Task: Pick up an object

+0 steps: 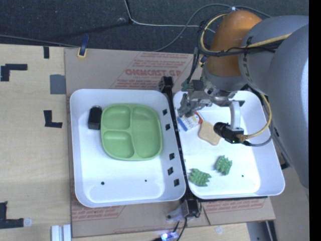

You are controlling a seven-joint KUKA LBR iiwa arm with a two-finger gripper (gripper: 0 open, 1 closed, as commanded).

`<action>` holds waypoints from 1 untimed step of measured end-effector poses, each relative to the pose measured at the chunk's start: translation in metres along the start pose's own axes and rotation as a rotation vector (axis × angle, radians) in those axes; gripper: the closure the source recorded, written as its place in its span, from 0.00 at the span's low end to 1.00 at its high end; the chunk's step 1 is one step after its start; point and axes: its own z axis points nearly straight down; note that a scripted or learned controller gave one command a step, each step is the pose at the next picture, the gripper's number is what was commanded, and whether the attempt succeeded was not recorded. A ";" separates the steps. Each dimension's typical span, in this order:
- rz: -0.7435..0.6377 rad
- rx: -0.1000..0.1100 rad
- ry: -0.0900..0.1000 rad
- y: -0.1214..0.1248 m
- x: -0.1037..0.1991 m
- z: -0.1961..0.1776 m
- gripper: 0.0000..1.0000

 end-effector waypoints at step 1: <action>0.000 0.000 0.000 0.018 0.045 0.007 1.00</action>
